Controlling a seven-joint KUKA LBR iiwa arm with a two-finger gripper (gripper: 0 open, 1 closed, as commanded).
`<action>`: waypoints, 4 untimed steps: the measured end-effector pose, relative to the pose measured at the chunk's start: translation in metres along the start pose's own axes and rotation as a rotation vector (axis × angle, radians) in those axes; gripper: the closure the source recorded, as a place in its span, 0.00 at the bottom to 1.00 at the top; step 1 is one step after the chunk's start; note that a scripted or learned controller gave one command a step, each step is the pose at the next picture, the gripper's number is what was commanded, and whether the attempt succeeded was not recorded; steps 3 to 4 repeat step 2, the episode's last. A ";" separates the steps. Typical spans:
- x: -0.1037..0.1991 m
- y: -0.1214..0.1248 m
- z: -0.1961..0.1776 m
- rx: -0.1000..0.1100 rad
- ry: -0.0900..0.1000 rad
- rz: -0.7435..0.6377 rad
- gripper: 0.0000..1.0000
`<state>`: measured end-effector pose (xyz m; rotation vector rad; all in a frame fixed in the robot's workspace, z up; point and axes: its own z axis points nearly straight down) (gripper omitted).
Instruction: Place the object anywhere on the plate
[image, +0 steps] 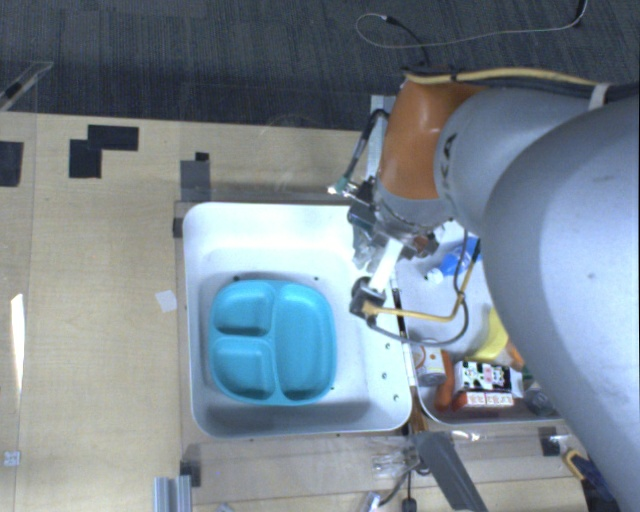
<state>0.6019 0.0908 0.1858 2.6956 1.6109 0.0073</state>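
A light blue plate (272, 339) with three compartments lies in the left white bin (290, 232), and nothing rests on it. My gripper (378, 243) hangs below the orange wrist band, over the left bin's right edge, up and to the right of the plate. The wrist hides the gripper's tip, so I see no object in it. In the right bin (430, 406), a blue item (452, 263), a yellow item (490, 340) and a small patterned box (486, 380) show beside the arm.
The large grey arm covers most of the right bin. A small orange-brown item (432, 362) lies near the wall between the two bins. Bare white floor surrounds the plate in the left bin. The wooden bench extends to the left.
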 end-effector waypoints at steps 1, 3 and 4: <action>0.032 -0.096 0.015 0.004 -0.002 0.091 1.00; 0.079 -0.120 0.015 0.003 -0.001 0.043 1.00; 0.079 -0.120 0.015 0.003 -0.001 0.043 1.00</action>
